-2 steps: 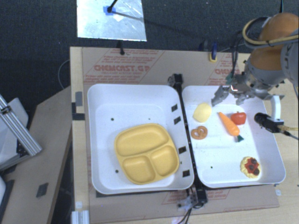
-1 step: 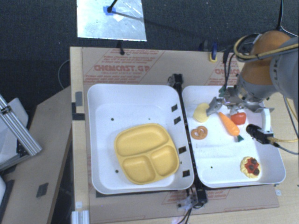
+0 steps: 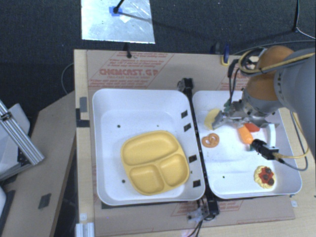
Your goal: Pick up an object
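Note:
My gripper (image 3: 222, 118) is low over the right bin (image 3: 232, 189), near its upper left part. It sits right next to a pale yellow piece (image 3: 212, 116), close enough to touch it or nearly so. A small pretzel (image 3: 211, 140) lies just below, near the bin's left wall. An orange piece (image 3: 245, 134) with a red bit beside it lies under the wrist. A small round yellow thing with red topping (image 3: 265, 176) rests in the lower right corner. Nothing shows as lifted.
The left bin (image 3: 111, 112) holds a yellow tray (image 3: 155, 161) with three compartments. A black divider (image 3: 193, 132) runs between the bins. The grey arm (image 3: 291, 83) covers the right bin's upper right part.

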{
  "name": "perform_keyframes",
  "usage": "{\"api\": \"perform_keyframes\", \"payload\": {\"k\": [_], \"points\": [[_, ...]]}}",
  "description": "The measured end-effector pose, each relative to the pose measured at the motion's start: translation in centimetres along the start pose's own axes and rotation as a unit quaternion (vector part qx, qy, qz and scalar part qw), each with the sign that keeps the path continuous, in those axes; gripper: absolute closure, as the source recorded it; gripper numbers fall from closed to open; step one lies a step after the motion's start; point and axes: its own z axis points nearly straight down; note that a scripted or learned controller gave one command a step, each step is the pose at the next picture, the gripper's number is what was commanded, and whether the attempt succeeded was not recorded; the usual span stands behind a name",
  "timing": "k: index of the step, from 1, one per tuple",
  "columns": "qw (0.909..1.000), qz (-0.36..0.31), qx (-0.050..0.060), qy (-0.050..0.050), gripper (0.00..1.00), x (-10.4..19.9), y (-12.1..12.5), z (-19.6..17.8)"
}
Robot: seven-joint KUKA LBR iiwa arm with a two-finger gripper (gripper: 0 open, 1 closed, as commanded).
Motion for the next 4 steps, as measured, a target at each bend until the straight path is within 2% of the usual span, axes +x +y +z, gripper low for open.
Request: {"api": "perform_keyframes", "payload": {"k": [1,3,4], "points": [[1.0000,0.000,-0.002,-0.001,1.00,0.0,0.1,-1.3],[1.0000,-0.002,-0.003,-0.001,1.00,-0.6,1.2,-11.5],[1.0000,-0.004,-0.002,0.001,1.00,4.2,2.3,-12.0]]}}
